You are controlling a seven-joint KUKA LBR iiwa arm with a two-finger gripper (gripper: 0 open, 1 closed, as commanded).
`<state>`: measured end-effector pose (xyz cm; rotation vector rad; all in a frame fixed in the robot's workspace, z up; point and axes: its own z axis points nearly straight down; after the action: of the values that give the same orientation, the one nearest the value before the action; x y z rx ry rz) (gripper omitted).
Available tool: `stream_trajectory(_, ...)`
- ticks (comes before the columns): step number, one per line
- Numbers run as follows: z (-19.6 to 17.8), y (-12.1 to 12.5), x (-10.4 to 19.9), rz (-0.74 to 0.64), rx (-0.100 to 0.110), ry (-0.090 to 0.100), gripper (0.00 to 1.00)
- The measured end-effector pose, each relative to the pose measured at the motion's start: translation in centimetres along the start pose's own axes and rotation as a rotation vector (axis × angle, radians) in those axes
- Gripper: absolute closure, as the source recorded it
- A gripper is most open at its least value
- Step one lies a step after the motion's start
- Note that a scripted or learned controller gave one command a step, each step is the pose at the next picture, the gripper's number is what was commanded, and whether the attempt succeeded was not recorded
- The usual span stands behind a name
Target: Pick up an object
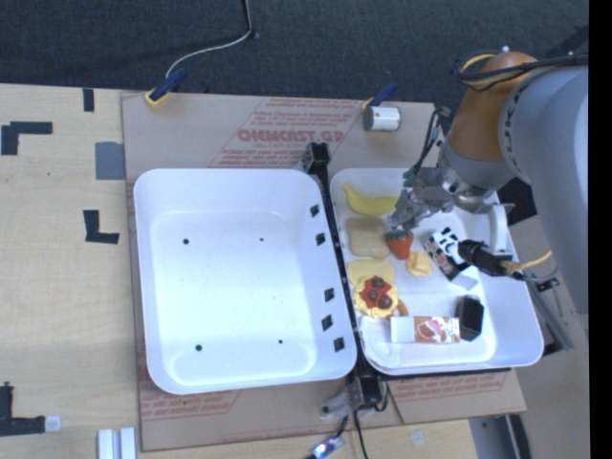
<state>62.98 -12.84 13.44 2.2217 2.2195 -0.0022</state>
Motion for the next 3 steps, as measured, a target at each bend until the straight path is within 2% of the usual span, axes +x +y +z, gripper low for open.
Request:
stream_trajectory(1,5.1,-8.9,2.1,0.001,0.005,0.002,1.00)
stream_trajectory(3,4.9,-7.7,3.4,-0.001,-0.001,0.000,1.00)
